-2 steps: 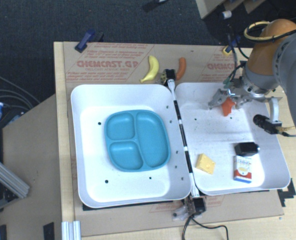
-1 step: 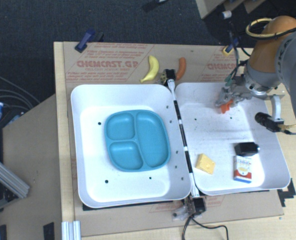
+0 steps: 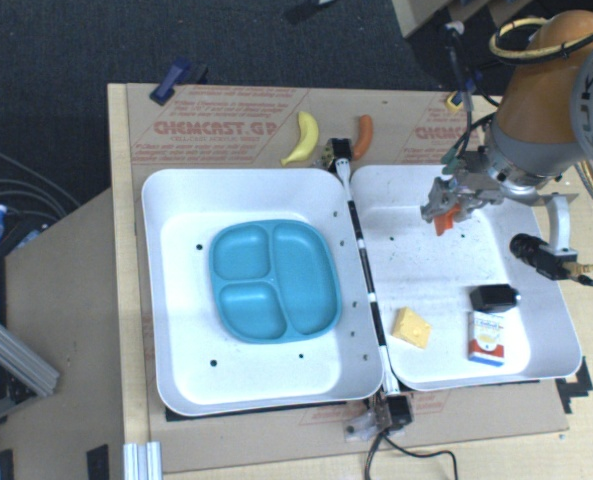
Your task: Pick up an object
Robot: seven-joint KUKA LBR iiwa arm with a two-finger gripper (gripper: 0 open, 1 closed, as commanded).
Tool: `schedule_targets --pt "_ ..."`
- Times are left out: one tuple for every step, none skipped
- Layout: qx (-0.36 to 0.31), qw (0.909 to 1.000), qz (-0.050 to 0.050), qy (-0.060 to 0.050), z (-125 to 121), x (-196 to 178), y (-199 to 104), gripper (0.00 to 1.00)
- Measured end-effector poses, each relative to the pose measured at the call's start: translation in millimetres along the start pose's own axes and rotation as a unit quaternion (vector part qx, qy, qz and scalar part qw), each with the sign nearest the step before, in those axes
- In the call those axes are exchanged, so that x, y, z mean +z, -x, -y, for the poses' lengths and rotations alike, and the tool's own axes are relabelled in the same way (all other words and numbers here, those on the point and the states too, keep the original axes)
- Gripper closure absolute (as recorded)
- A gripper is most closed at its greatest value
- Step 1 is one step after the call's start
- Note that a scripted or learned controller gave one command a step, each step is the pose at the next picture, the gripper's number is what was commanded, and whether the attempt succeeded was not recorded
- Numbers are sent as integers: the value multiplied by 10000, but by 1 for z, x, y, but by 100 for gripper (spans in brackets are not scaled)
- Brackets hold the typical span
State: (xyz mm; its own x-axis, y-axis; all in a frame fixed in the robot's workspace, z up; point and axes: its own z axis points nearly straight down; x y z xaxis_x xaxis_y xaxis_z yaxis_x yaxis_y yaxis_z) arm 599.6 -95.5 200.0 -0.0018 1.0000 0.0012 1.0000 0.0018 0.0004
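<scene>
Camera view: pincer (image 3: 446,215) clamped on small orange object (image 3: 444,224), at 12 o'clock in right bin (image 3: 536,363).

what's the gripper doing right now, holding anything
gripper: above the right bin, with something orange at its tip; grasp cannot be told.

Blue divided plate (image 3: 274,279), yellow banana (image 3: 301,139), yellow cheese wedge (image 3: 410,328), white bins (image 3: 166,298).
</scene>
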Motion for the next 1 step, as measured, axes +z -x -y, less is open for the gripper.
schedule_targets --pt "-2 10000 -2 -8 23 -35 -92 100"
